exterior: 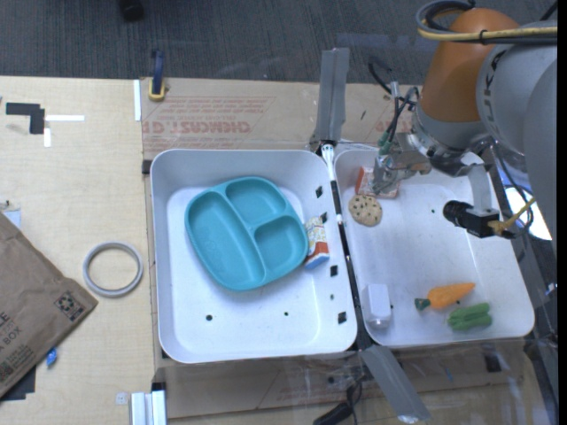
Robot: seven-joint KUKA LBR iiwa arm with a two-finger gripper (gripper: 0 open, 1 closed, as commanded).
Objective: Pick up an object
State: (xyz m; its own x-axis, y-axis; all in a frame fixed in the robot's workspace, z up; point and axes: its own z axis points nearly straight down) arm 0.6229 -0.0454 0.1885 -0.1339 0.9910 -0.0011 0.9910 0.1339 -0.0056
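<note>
Pale wooden surface carries everything, with a flat brown printed cardboard sheet under the far side of the bins. Grey arm with an orange band comes in from the far right and reaches down into the right bin.

Two shallow white plastic bins sit side by side, rims touching: left bin, right bin. A teal divided plastic plate lies flat in the middle of the left bin. A brown cardboard box lies tilted on the surface at the near left, cut off by the edge. A grey tape ring lies on the surface between that box and the left bin.

Right bin, near right: an orange toy carrot, with a green toy vegetable just beside it on the near side. A small white block sits at the near left.

Gripper is low over the far-left corner of the right bin – open or closed, cannot tell from this angle. A round tan chocolate-chip cookie lies on the bin floor just near-left of it; touching or not, cannot tell. A small red-and-white packet sits right beside the gripper on its left.

A small white-and-orange packet sits in the left bin, against the plate's right edge.
</note>
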